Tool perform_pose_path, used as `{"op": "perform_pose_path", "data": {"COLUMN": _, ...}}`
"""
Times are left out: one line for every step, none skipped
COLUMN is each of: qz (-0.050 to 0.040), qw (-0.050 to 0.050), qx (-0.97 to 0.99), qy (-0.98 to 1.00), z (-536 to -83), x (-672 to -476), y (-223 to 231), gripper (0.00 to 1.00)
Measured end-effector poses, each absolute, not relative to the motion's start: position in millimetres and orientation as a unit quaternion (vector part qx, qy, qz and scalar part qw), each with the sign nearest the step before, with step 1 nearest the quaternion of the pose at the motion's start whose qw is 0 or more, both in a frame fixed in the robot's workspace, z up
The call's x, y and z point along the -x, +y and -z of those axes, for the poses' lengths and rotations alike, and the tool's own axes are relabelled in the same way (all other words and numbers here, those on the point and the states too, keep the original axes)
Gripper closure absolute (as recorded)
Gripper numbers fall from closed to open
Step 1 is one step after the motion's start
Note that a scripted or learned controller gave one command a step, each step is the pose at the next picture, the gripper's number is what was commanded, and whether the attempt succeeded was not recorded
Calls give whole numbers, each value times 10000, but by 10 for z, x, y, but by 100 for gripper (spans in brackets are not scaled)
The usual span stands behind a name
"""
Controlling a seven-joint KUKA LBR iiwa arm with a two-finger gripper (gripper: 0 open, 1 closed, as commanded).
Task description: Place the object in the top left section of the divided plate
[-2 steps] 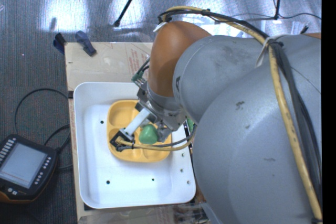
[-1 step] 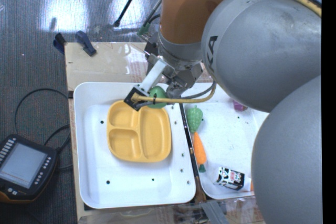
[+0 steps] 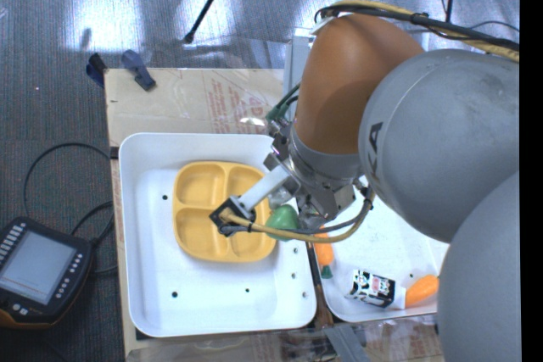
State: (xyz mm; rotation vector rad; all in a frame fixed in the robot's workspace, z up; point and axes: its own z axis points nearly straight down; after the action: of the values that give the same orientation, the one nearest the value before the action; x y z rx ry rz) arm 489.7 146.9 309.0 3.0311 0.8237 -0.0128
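Observation:
The yellow divided plate (image 3: 208, 212) lies in the left white bin (image 3: 144, 267). My gripper (image 3: 300, 216) hangs over the plate's right edge, mostly hidden under the grey and orange wrist. A green rounded object (image 3: 282, 219) shows right beside the gripper, at the plate's right rim. Whether the gripper has hold of it cannot be made out.
The right bin (image 3: 373, 314) holds an orange carrot (image 3: 325, 254) with a green tip, a black-and-white spotted object (image 3: 372, 287) and another orange piece (image 3: 422, 291). The bulky arm covers most of the right bin. A teach pendant (image 3: 38, 267) lies on the floor at the left.

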Motion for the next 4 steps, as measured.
{"op": "perform_pose_path", "data": {"qz": 44, "qw": 9, "qx": -9953, "qy": 972, "z": -2423, "x": -4904, "y": 1406, "gripper": 100}}
{"op": "perform_pose_path", "data": {"qz": 14, "qw": 4, "qx": -9821, "qy": 1886, "z": -2917, "x": -4893, "y": 2036, "gripper": 100}}
{"op": "perform_pose_path", "data": {"qz": 34, "qw": 12, "qx": -9870, "qy": 1608, "z": -2824, "x": -5447, "y": 2090, "gripper": 100}}
{"op": "perform_pose_path", "data": {"qz": 52, "qw": 8, "qx": -9272, "qy": 3745, "z": -2445, "x": -5717, "y": 1826, "gripper": 100}}
